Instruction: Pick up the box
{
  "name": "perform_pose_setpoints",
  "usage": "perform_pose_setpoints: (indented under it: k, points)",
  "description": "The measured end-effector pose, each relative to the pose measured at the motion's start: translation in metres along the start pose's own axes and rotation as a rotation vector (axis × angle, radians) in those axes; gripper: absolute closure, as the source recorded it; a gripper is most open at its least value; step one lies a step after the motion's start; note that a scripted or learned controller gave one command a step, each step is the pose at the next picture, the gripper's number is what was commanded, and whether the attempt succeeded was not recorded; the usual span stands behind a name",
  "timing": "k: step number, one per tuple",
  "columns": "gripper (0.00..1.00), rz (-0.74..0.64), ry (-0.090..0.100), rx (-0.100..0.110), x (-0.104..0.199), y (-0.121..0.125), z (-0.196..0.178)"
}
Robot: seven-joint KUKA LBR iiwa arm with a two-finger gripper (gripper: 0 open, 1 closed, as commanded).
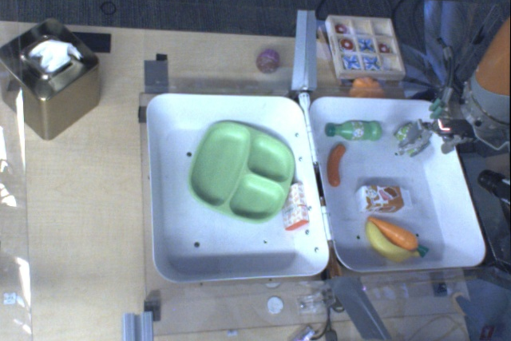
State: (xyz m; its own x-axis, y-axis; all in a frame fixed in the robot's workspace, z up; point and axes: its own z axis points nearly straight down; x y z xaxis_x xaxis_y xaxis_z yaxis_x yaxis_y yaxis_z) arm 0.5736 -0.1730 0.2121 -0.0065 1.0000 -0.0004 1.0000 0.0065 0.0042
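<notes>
The gripper (413,138) hovers by the right bin's (471,247) far right corner, jaws spread and holding nothing, well apart from the box (296,208) leaning against the left bin's (164,188) right wall.

- The arm (489,80) enters at the right edge of the camera view as a rounded grey body with a broad orange band across its upper part.
- Below the band, the wrist section is pale grey and metallic, with darker grey blocks set against it.
- A small red-orange light or marking glows on the wrist hardware, beside a short teal-green piece.
- The gripper (412,140) is small, silvery-grey and angular, with thin metal parts that look blurred and partly see-through at this size.
- A translucent bluish sheet or cover hangs around the upper part of the arm.
- Screws and cables on the arm are too small to make out.
</notes>
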Motion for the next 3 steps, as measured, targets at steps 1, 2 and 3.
perform_pose_setpoints:
  k: [1,2,3]
  points:
    - [0.00,-0.080,-0.002,-0.002,-0.017,0.066,0.079]
    - [0.00,-0.139,-0.001,-0.003,0.041,0.078,0.125]
    - [0.00,0.018,0.000,-0.005,0.043,0.051,0.124]
